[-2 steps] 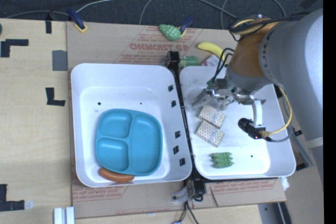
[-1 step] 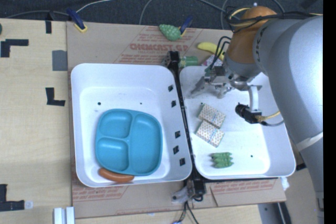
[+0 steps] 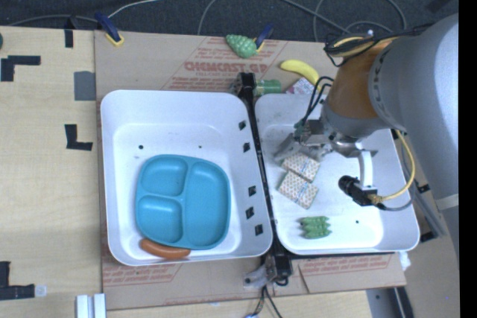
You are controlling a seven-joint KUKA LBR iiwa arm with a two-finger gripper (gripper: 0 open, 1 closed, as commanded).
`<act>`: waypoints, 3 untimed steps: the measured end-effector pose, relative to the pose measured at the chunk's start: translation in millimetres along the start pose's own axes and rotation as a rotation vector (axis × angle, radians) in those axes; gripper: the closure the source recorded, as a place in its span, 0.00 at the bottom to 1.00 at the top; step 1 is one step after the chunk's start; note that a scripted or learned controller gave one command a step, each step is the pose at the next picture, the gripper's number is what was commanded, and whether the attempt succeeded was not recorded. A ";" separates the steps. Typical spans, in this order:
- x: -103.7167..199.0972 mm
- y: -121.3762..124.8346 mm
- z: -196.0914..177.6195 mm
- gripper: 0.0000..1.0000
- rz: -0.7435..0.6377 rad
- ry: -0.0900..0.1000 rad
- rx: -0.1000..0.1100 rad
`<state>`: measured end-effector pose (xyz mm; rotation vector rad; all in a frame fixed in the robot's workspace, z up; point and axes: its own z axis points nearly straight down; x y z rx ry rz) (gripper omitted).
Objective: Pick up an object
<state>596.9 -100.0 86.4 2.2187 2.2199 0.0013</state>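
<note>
Left bin (image 3: 119,123): shallow, white, on the cardboard sheet (image 3: 186,63); its right wall meets the right bin along a black centre divider.
Left bin contents: a blue divided plate (image 3: 182,201) with three compartments, lying flat toward the near side; an orange sausage-shaped piece (image 3: 164,249) lying against the plate's near edge, by the bin's near wall.
Right bin (image 3: 387,234): shallow, white, partly covered on its far right by the arm.
Right bin contents: two pale patterned blocks, one (image 3: 303,166) farther and one (image 3: 299,191) nearer, touching or almost touching, left of centre; a green knobbly piece (image 3: 315,227) near the front wall, apart from the blocks.
Arm (image 3: 425,86): grey, with an orange band, entering from the right and bending down over the right bin.
Gripper (image 3: 294,147): low over the far-left part of the right bin, just beside the farther patterned block; grey finger parts show there, but how far they are spread cannot be told, and nothing is seen between them.
Outside the bins, far side: a yellow banana (image 3: 299,71) just beyond the right bin's far wall; a green piece (image 3: 241,45) farther left on the cardboard.
Bench (image 3: 45,182): pale wood with black tape marks at the left.
</note>
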 end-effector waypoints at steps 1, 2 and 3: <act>3.5 4.2 0.2 0.00 0.001 -0.001 0.000; 3.0 4.5 -9.6 1.00 0.000 -0.002 0.000; 3.1 4.4 -9.5 0.00 0.000 -0.001 0.000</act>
